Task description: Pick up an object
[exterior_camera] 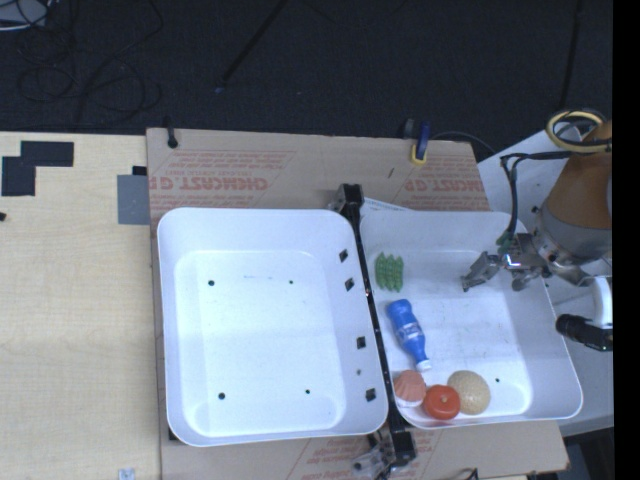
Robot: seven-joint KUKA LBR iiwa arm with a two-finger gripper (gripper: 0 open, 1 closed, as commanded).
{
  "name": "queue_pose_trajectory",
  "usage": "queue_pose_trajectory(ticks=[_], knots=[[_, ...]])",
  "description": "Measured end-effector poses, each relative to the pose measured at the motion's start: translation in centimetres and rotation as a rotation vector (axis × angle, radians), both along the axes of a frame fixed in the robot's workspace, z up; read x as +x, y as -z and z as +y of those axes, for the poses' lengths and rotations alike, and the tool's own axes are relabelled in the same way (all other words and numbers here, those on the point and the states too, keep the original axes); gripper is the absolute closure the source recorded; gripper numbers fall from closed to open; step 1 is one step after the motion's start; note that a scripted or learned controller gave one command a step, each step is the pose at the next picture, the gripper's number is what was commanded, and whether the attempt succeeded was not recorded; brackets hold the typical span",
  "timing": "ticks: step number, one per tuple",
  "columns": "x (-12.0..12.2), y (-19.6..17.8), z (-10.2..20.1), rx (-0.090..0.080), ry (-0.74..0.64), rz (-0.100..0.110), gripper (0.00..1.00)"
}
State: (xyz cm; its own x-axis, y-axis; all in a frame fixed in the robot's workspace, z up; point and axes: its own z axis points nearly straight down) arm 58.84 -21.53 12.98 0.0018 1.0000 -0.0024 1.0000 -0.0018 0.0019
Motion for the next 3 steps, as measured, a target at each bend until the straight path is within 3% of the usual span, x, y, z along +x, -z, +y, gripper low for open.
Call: queue_pose_trajectory(ticks=[1, 2, 3], knots=[[-5.2, 4.4, 6.7, 0.005, -0.005, 0.008, 0.00], [-7.8, -6.9, 12.9, 0.005, -0.008, -0.002, 0.00], [-2.1, 3.2, 13.2, 0.003, -0.005, 0.005, 0.00]])
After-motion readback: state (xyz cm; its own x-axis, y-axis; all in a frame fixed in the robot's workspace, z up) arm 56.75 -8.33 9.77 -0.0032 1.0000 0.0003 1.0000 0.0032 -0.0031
